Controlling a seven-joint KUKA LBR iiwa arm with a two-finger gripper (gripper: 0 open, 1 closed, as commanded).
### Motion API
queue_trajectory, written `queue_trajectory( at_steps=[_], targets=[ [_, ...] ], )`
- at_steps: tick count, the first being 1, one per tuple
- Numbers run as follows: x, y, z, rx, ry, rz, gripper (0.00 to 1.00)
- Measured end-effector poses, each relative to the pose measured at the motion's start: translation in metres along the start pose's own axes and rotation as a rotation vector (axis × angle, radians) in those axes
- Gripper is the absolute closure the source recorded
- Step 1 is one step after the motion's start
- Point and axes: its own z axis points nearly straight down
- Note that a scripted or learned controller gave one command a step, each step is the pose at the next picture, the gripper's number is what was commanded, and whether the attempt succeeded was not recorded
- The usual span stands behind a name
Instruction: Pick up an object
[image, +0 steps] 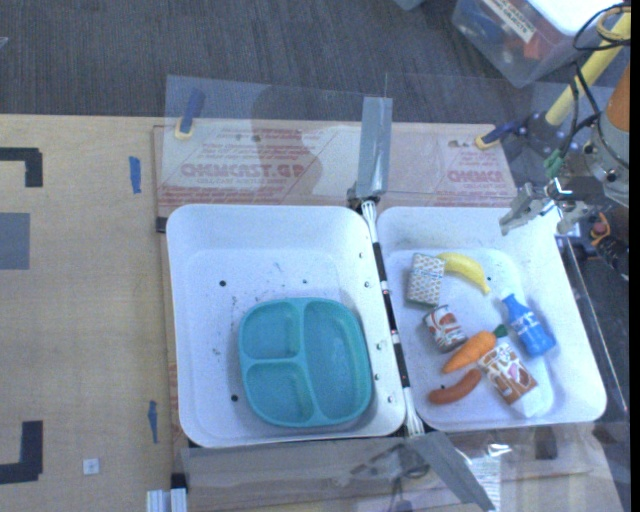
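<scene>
A teal divided tray (303, 362) lies in the left bin (195, 250). In the right bin (570, 300) sit a checkered box (426, 278), a banana (466, 269), a small can (444, 327), a carrot (471, 352), a sausage (454, 392), a carton (510, 374) and a blue bottle (526, 325). The pincer (540, 205) hangs at the bin's upper right rim, prongs apart, holding nothing.

Matt white plastic bins (190, 300), smooth teal plastic tray (303, 362), glossy yellow banana (466, 269), pale wood bench (80, 330)
</scene>
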Motion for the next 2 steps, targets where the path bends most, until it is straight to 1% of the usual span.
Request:
queue_trajectory(
  at_steps=[1,2],
  targets=[
    [-0.06,-0.062,0.135,0.0,0.0,0.176,0.0],
    [-0.051,-0.055,0.188,-0.006,0.011,0.209,0.0]
  ],
)
